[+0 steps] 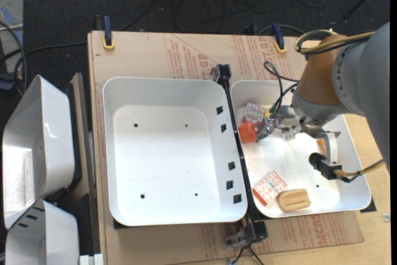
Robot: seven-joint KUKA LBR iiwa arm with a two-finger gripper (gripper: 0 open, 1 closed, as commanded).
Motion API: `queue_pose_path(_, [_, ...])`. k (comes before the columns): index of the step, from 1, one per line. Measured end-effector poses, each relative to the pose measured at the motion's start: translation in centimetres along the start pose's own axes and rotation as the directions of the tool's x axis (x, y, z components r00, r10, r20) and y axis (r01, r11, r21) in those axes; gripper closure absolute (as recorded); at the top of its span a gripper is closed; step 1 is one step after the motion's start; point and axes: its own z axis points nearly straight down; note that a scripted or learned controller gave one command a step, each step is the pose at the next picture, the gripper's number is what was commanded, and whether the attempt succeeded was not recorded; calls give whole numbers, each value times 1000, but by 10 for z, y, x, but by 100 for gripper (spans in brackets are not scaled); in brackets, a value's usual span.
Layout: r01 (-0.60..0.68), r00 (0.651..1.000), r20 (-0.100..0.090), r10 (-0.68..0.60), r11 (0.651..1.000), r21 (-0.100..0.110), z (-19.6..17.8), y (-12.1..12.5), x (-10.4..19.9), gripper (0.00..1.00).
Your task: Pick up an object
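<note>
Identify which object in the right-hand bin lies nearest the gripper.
The small orange-red block, right beside the gripper. The crinkled wrapper sits slightly farther; the red-and-white packet and tan sponge-like piece lie at the near edge.

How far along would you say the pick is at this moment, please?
Done: the arm has reached into the right bin. In hand: its hand sits by the orange object. Left: lifting something; the tan block and red-and-white packet lie untouched.
</note>
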Motion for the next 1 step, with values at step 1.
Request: queue_pose_path(1, [1, 1000, 1, -1, 1000, -3, -1, 45, 3, 0])
